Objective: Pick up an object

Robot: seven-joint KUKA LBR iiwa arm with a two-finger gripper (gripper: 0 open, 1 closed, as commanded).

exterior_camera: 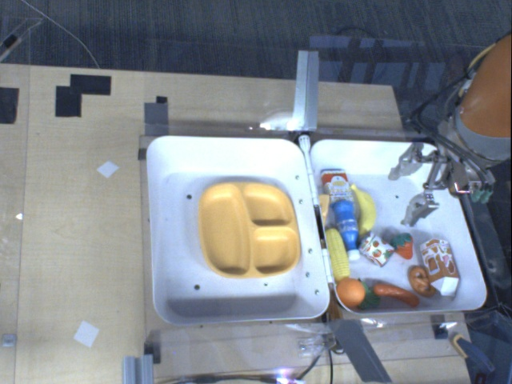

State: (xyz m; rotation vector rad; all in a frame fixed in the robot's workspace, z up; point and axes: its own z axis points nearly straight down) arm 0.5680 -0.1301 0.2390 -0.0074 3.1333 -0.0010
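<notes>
My gripper (413, 187) hangs over the upper right part of the right bin (376, 157), reaching in from the right. Its two fingers (419, 208) stand apart, open, with bare white bin floor between them. Several toy foods lie below and left of it: a blue bottle (346, 219), a banana (366, 206), a corn cob (338, 253), an orange (350, 293), a carrot (394, 294), a small white and red carton (374, 250) and a patterned box (438, 258). None of them touches the fingers.
The left bin (172, 214) holds a yellow divided tray (246, 227). A metal post (306, 90) rises behind the wall shared by the two bins. A red-capped item (334, 182) lies at the top of the food pile.
</notes>
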